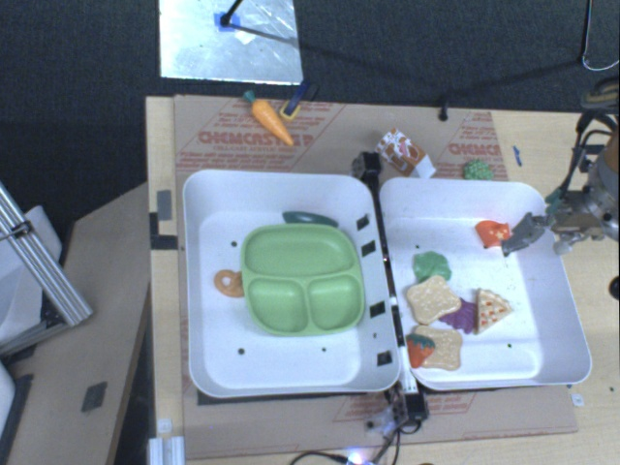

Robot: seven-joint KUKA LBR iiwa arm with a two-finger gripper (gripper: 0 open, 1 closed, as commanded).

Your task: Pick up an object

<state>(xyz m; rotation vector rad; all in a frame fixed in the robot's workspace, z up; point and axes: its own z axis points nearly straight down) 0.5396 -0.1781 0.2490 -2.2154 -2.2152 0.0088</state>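
The right bin point(552, 347) holds several toy foods. A red piece point(492, 232) lies near its far side. Below that are a green leafy piece point(431, 263), a slice of toast point(432, 299), a purple piece point(465, 315) and a pizza wedge point(492, 308). Another toast with a red bit point(436, 349) lies at the front. My gripper point(523, 232) hangs low over the right bin's far right part, just right of the red piece. Nothing is visibly held in it.
The left bin point(208, 356) carries a green divided plate point(300, 279), a pretzel point(230, 283) and a dark green item point(310, 219) behind the plate. On the cardboard behind the bins lie a carrot point(271, 121), a small packet point(402, 151) and a green lump point(477, 170). A foil sheet point(230, 27) sits farther back.
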